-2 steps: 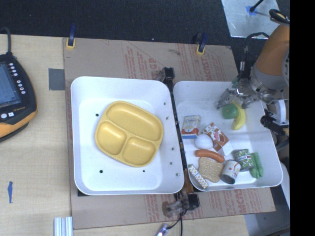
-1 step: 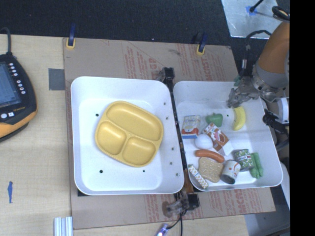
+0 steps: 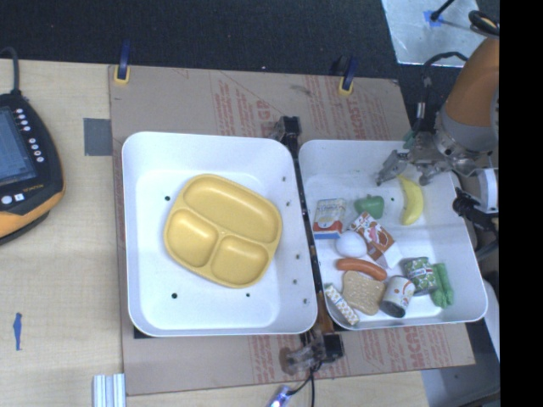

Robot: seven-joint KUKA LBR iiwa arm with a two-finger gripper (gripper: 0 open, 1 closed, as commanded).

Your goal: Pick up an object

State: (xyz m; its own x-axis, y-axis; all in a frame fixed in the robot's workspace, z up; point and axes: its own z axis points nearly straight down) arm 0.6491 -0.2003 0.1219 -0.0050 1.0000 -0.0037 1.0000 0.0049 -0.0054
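Faint red lettering printed in repeated diagonal lines across the brown cardboard sheet point(image 3: 254, 100) beneath both bins, too blurred to be read. Printed labels carried on the small red-and-white packet point(image 3: 371, 234), the carton point(image 3: 329, 214) and the can point(image 3: 396, 296) in the right bin point(image 3: 462, 312), all too small to be made out. Nothing legible on the screen of the orange-edged pendant point(image 3: 21, 164) at the left.
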